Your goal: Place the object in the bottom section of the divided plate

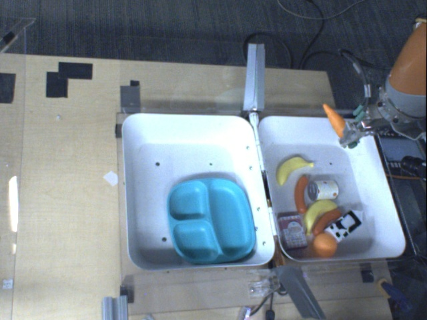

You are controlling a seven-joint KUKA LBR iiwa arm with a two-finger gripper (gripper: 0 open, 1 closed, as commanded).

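Hovering over the right bin's (393, 242) upper right corner, the gripper (348, 133) held an orange carrot (333, 119) between its closed fingers; the blue divided plate (212, 220) lay in the left bin (143, 179), well apart; bananas (292, 168), a can (323, 191) and an orange (325, 245) sat below.

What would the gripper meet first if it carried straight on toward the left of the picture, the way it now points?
Probably the orange carrot: it lies just left of the gripper, at the right bin's far rim. Depth is unclear from one slanted view, so it might pass above.
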